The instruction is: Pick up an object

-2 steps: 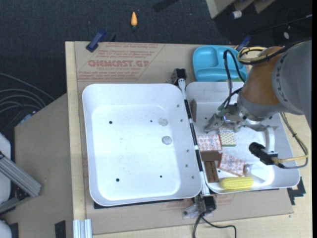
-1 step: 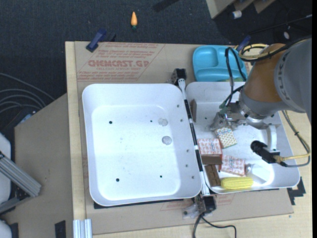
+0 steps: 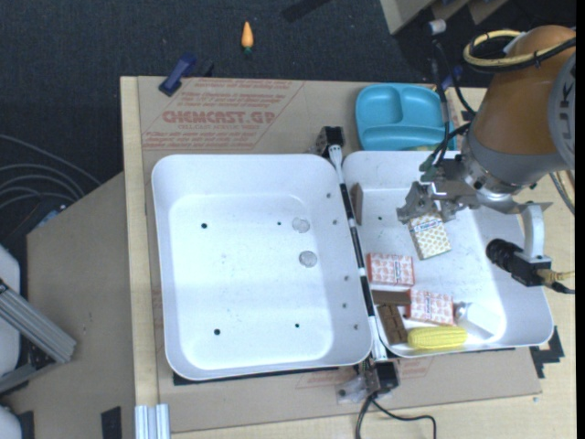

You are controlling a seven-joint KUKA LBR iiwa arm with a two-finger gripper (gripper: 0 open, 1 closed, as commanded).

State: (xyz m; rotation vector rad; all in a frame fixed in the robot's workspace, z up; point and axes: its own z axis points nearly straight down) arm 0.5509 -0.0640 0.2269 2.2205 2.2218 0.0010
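Note:
My gripper (image 3: 428, 207) hangs over the upper middle of the right bin (image 3: 521, 323). A small checkered packet (image 3: 431, 238) lies tilted directly under its tip, touching it in this view; I cannot tell whether it is gripped or resting on the bin floor. Further down the bin are a red-and-white patterned box (image 3: 390, 269), a second such box (image 3: 431, 307), a yellow corn cob (image 3: 437, 338) and a dark brown bar (image 3: 391, 319). A brown block (image 3: 356, 203) stands by the bin's left wall.
The left bin (image 3: 174, 190) holds two small round greyish pieces (image 3: 302, 225) (image 3: 308, 260). A blue divided tray (image 3: 399, 117) sits behind the right bin. A black fitting (image 3: 508, 256) juts over the right bin's right side.

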